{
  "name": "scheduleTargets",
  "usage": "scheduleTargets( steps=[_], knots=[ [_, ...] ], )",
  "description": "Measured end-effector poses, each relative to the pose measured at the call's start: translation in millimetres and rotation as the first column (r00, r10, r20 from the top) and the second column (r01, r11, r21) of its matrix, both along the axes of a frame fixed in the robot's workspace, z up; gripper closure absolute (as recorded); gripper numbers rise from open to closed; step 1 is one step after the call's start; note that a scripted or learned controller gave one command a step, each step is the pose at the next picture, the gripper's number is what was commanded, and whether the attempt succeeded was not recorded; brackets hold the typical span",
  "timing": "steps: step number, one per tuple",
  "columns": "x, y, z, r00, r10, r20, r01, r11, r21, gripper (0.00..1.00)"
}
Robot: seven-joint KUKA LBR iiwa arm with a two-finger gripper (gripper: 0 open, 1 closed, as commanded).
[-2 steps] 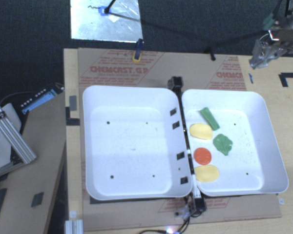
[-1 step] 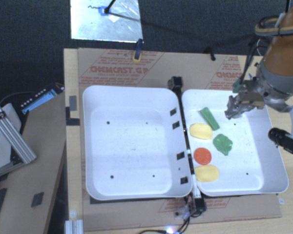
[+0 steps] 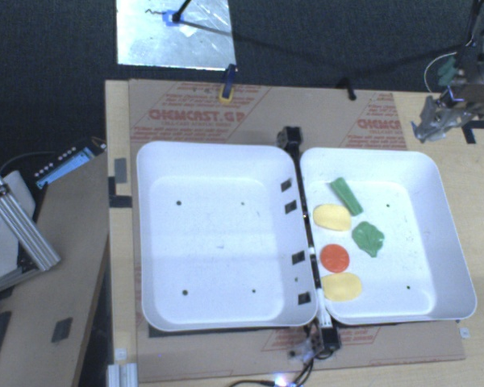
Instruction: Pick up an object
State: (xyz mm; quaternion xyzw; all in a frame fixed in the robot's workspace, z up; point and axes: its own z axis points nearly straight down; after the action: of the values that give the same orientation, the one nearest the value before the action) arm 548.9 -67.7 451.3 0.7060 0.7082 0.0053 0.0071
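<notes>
Judging by looks alone, the five small pieces in the right bin (image 3: 436,216) seem to be light plastic or foam play-food shapes that should lift with little effort, though smooth skins could let them slip. They cluster at the bin's left side, close to the divider shared with the left bin (image 3: 218,240): a green bar (image 3: 346,196) lying at a slant at the far end, a yellow oval (image 3: 332,217) just near of it, a lumpy green piece (image 3: 368,238) to the right, a red disc (image 3: 334,258), and a second yellow oval (image 3: 342,286) nearest of all, almost touching the disc. The green bar looks the easiest to take, across its narrow width at mid-length; the flat disc and ovals offer low edges and sit tight together, so a closing grip there could nudge neighbours or skid off. The lumpy green piece stands a little apart and may give better purchase. The end effector (image 3: 432,126) hangs over the desk (image 3: 250,111) beyond the right bin's far right corner, well apart from every piece; whether it is spread or pressed together I cannot tell.
</notes>
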Motion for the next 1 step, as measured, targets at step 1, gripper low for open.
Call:
scheduleTargets(
  steps=[1],
  knots=[
    [-26.9,58.6,-110.6,1.000,0.006,-0.027,-0.006,1.000,0.005,1.00]
  ],
)
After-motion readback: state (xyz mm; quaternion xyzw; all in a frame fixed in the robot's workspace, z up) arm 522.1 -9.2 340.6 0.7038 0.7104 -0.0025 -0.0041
